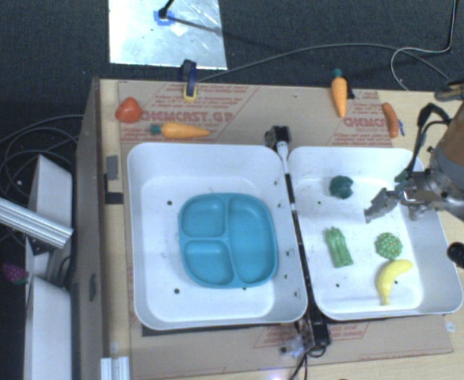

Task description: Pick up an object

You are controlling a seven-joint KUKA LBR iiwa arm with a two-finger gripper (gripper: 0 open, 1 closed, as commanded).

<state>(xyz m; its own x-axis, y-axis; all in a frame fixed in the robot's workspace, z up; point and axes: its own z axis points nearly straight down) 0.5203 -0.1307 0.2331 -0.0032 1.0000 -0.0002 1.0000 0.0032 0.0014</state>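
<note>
The right bin (438, 291) holds several toy foods. A dark green lump (341, 186) lies near its back left. A long green vegetable (338, 246) sits in the middle. A pale green round piece (388, 245) is to its right, with a yellow banana (392, 278) just in front of that. My gripper (382, 203) hangs low over the right bin's back right part. It is above the round green piece and right of the dark green lump, and nothing visible is in it. The grey arm (462, 157) comes in from the right.
The left bin (149, 212) holds a blue divided plate (228, 240). On the bench behind the bins lie a red toy (127, 110), an orange carrot (183, 131), another carrot (340, 93) and an orange piece (389, 119). A black divider (289, 204) runs between the bins.
</note>
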